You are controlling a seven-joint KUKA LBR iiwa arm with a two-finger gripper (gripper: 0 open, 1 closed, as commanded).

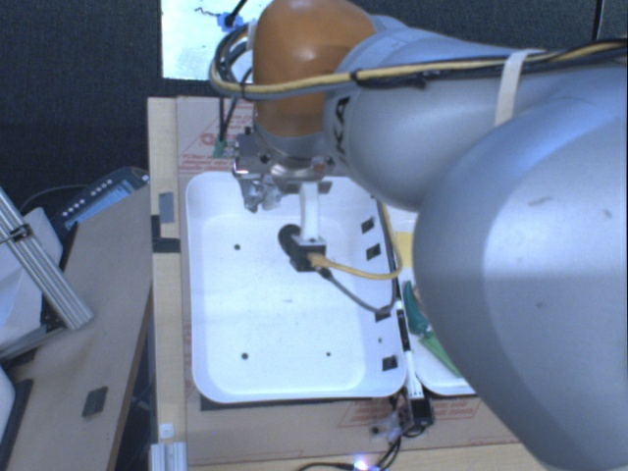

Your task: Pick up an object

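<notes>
White right-hand bin holds a green thing

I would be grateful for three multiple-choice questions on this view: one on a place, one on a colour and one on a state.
1. The gripper hangs over:
A. the far part of the left-hand bin
B. the near corner of the right-hand bin
C. the bench outside both bins

2. The band above the wrist is:
A. blue
B. orange
C. green

3. The right-hand bin is:
A. tipped on its side
B. stacked inside the other bin
C. largely hidden behind the arm

Answers:
1. A, since the gripper sits above the white floor near that bin's far wall.
2. B, since the rounded band is plainly orange.
3. C, since the grey arm covers all but a strip of it.
</notes>
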